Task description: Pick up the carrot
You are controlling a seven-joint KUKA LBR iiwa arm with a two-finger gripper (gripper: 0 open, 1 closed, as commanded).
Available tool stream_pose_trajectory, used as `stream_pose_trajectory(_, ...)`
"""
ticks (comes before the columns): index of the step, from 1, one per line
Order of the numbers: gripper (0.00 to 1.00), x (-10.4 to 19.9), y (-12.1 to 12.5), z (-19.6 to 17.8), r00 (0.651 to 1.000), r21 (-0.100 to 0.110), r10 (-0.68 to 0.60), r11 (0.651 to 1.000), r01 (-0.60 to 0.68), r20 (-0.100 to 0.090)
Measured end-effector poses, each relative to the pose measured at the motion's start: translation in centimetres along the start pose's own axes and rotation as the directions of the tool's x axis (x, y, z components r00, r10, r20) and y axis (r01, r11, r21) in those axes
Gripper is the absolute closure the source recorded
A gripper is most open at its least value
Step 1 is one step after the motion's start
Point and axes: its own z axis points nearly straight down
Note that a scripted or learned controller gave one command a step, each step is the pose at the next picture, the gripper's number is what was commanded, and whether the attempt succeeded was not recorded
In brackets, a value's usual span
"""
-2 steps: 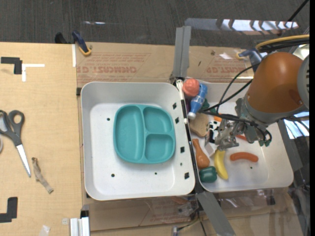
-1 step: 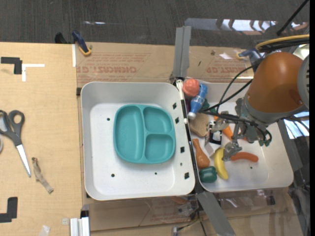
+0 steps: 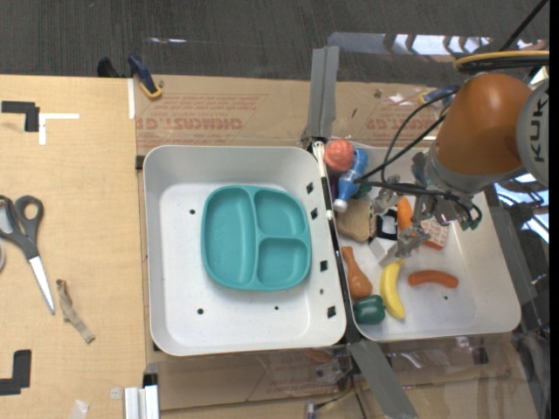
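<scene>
Along the lower edge of the right-hand shallow white plastic bin (image 3: 489, 317) lie a dark green pepper-shaped toy (image 3: 369, 309) and, just beside it, a yellow plastic banana (image 3: 392, 290) standing nearly on end. A little higher, a red sausage-shaped toy (image 3: 432, 278) lies apart to the right, and a brown-orange pear-shaped toy (image 3: 355, 271) rests against the bin's left wall.

In the middle of that bin the metal two-finger claw (image 3: 410, 241) hangs low under the grey arm with its broad orange band (image 3: 480, 133). The small orange plastic carrot (image 3: 404, 214) sits upright right beside the claw's upper part, near the bin's middle, partly masked by cables and the claw's body. Whether the claw is open, closed or gripping anything cannot be told; the view is too cluttered there.

Crowding the carrot on its left are a tan crumpled lump (image 3: 356, 222) and, higher up, a blue cylindrical toy (image 3: 350, 184) and a round pink-orange ball (image 3: 339, 155) in the bin's upper left corner.

The left-hand white bin (image 3: 166, 234) holds a teal three-compartment plate (image 3: 257, 236). On the wooden tabletop (image 3: 70, 190) at far left lie grey-handled scissors (image 3: 30, 243).
</scene>
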Motion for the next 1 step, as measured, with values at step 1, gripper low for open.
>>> stream_pose_trajectory(1, 0.00, -1.69, -3.31, 0.02, 0.980, 0.001, 0.198, 0.980, -0.198, 0.005)
